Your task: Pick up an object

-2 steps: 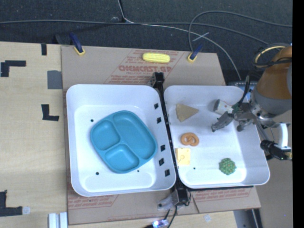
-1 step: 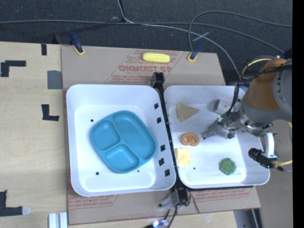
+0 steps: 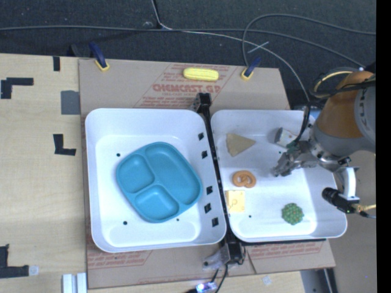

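claw [image 3: 282, 168] low in right bin [image 3: 317, 229], pretzel [image 3: 244, 179] near

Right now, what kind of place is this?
Probably a robot testing lab: a robot arm reaches over two white bins holding toy food and a blue plate, with cables behind.

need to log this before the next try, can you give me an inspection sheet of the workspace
surface: cardboard-covered bench bearing left bin and right bin
job's things: tan wedge, pretzel, yellow card, green ball, grey block, all in right bin
clutter: blue divided tray in left bin; corn cob on cardboard
grippers: pincer low over right bin, nothing seen between fingers
cables: black cables behind bench
surroundings: dark floor, two clamps
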Motion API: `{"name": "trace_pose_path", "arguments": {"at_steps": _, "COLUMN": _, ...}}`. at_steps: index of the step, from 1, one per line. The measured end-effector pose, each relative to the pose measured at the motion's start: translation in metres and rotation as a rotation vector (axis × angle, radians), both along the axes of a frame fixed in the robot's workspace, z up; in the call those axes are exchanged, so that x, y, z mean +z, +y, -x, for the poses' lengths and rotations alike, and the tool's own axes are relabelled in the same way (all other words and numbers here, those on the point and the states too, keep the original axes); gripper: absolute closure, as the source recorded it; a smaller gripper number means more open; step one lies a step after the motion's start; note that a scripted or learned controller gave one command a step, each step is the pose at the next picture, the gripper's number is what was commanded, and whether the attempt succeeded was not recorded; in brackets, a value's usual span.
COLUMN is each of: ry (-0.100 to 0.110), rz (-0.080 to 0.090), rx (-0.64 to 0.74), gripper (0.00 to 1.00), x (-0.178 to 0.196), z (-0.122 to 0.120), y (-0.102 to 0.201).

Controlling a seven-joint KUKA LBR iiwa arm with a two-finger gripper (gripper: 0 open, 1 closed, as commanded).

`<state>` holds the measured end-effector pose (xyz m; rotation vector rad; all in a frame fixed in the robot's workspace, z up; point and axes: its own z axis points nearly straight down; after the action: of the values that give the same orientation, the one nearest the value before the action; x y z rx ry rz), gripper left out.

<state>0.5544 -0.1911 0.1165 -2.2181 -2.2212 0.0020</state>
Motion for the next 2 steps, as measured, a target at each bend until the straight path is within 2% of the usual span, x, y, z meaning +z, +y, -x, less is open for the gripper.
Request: {"name": "trace_pose_path", "arguments": {"at_steps": 2, "ry": -0.008, "rz": 0.003, "rx": 0.0, "gripper": 1.0, "x": 0.105, "z": -0.012, "y": 0.005}}
